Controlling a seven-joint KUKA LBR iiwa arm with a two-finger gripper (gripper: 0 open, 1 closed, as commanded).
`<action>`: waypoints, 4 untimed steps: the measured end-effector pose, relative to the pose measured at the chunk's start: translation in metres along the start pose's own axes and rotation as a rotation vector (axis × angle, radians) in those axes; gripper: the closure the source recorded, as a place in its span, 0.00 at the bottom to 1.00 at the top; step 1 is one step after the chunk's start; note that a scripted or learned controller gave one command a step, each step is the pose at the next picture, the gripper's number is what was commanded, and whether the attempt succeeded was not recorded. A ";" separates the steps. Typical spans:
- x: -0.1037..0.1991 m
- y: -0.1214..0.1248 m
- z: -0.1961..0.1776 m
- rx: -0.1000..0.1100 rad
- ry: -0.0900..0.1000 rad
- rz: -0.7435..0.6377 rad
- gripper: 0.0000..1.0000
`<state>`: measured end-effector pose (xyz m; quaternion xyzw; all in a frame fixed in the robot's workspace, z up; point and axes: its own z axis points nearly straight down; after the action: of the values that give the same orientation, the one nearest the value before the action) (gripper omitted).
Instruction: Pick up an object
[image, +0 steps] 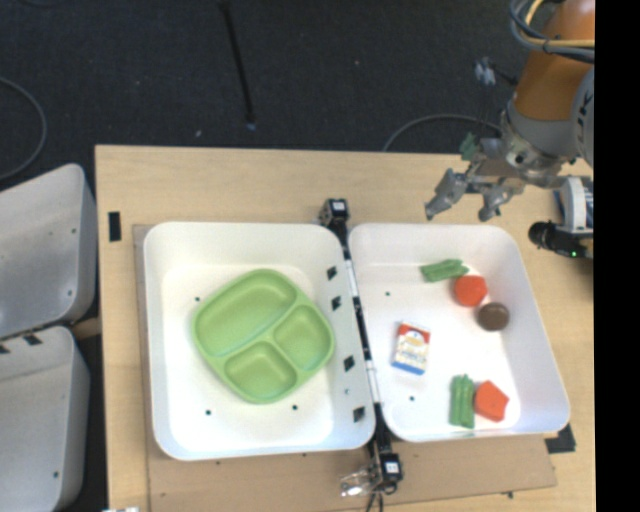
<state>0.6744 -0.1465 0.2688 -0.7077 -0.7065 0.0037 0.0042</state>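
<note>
The right bin holds several small items: a green pod, an orange-red round piece, a brown ball, a small red and white box, a green stick-like piece and an orange block. My gripper hangs above the bench just beyond the far rim of the right bin, its two fingers spread apart and nothing between them. It is well above and behind the green pod.
The left bin holds a green divided plate. A black clamp sits at the far end of the divider between the bins. Cables lie on the dark floor behind the bench. White chair parts stand at the left.
</note>
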 end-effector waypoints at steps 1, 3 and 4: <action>0.000 0.002 -0.008 -0.013 -0.002 -0.003 0.00; -0.012 0.002 0.105 -0.009 -0.002 0.001 0.00; -0.010 0.008 0.161 -0.009 -0.003 -0.007 0.00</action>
<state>0.6804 -0.1568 0.1081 -0.7052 -0.7090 0.0014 0.0001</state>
